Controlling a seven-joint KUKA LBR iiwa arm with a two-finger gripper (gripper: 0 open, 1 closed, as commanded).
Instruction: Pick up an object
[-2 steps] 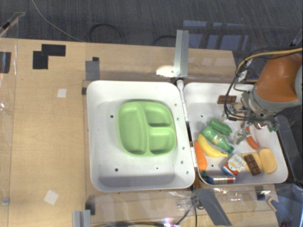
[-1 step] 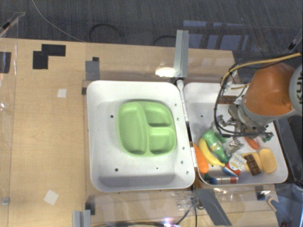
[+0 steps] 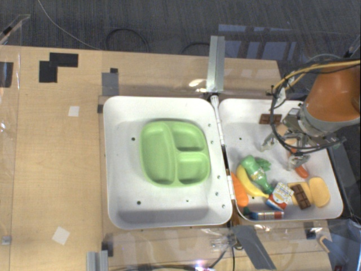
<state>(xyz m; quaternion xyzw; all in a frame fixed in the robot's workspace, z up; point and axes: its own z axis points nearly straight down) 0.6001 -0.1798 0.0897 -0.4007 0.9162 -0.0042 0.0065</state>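
I am watching the gripper (image 3: 281, 153) hanging low over the right bin (image 3: 248, 114), well to the right of the green divided plate (image 3: 174, 153); from this slant I cannot tell whether the pincer is apart or together, and nothing is showing in its grasp.

The likeliest object, a toy banana (image 3: 251, 183), is lying in that bin just right of the plate's near corner. It is touching a green item (image 3: 257, 168) on its far side and a carrot (image 3: 240, 193) on the side toward the plate.

I am judging the banana to be light, stiff and smooth plastic, so it is probably prone to slipping. I am planning to take it across its narrow middle, since crowding neighbours are leaving little room elsewhere.
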